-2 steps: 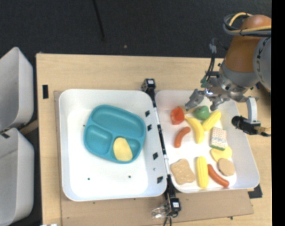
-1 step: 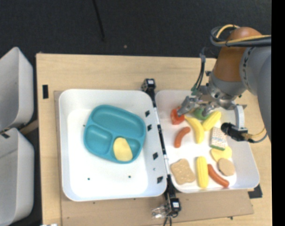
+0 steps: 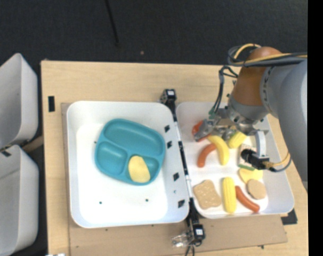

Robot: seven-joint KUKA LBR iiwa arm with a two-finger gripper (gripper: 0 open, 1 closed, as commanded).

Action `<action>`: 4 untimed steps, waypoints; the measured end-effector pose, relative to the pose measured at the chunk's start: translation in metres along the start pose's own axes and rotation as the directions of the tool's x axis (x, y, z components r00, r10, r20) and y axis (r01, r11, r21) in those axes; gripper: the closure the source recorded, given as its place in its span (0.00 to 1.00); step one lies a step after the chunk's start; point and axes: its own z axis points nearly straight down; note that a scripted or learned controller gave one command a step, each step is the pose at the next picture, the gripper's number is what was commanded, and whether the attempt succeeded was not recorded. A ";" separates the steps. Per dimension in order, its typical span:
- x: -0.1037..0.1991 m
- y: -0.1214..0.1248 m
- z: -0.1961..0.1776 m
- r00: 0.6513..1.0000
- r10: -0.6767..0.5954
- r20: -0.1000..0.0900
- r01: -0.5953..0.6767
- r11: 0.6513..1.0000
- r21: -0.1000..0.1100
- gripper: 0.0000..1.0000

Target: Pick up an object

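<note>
The gripper hangs low over the top of the right bin; whether it is wide or narrow cannot be told from here. Just below it lies a banana, its long axis running from upper left down to lower right, curved. Beside it on the left is a red sausage, slanting from lower left to upper right. In the left bin sits a blue plate with a yellow lemon on it
</note>
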 end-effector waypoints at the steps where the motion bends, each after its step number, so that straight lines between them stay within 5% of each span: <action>1: -0.001 0.001 -0.011 1.000 0.002 -0.001 -0.002 1.000 -0.002 1.00; 2: -0.002 0.002 -0.073 1.000 0.000 0.001 0.000 1.000 -0.011 1.00; 4: -0.004 0.001 -0.137 1.000 -0.003 0.000 0.003 1.000 -0.007 1.00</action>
